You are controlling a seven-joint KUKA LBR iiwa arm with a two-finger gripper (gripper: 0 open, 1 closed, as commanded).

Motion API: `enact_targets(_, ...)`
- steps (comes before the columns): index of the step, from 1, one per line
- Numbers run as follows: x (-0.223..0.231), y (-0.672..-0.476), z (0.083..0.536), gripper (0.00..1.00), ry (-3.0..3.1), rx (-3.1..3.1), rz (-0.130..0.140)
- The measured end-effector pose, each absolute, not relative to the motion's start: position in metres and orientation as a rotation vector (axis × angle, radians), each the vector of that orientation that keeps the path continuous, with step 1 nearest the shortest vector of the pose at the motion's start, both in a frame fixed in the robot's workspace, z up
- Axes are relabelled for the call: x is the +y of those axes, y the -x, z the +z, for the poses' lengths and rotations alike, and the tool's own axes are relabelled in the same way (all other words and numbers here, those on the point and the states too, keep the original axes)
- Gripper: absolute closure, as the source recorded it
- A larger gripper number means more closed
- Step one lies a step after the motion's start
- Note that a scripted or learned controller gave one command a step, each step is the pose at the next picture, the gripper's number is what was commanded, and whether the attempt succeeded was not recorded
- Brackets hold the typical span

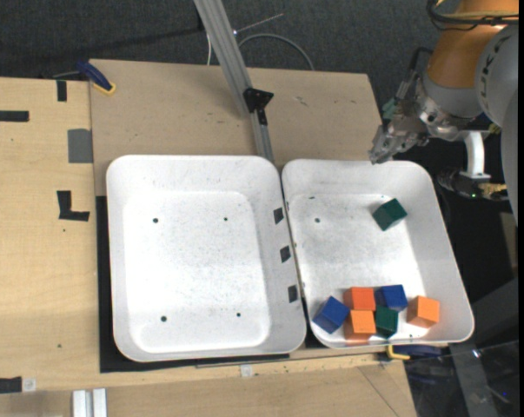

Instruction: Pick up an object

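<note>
The right bin [435, 224] holds a dark green block [388, 214] alone near its back right. Along its front edge lies a cluster: a blue block [331, 314], an orange block [361, 297], another orange one [361, 322], a blue block [392, 296], a dark green block [386, 321] and an orange block [425, 310]. My gripper [382, 152] hangs over the back rim of the right bin, up and slightly left of the lone green block. Nothing shows between its fingertips.
The left bin [122, 233] sits beside the right one, with small black clips along the shared rim. A slanted metal pole [231, 50] rises behind the bins. A blue and yellow clamp [96, 76] lies at the bench's back left.
</note>
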State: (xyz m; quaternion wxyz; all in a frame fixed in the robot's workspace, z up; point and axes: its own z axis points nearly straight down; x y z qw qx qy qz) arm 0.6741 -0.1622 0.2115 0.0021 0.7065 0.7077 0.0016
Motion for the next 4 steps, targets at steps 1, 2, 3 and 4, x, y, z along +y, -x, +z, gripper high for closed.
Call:
enact_targets(1,-0.112,-0.67,0.205,1.0,-2.216,2.228,0.0)
enact_targets(2,-0.052,-0.662,0.218,1.0,-2.215,2.231,0.002)
enact_targets(3,0.003,-0.659,0.23,1.0,-2.214,2.231,0.003)
enact_targets(4,0.052,-0.65,0.221,1.0,-2.216,2.23,-0.002)
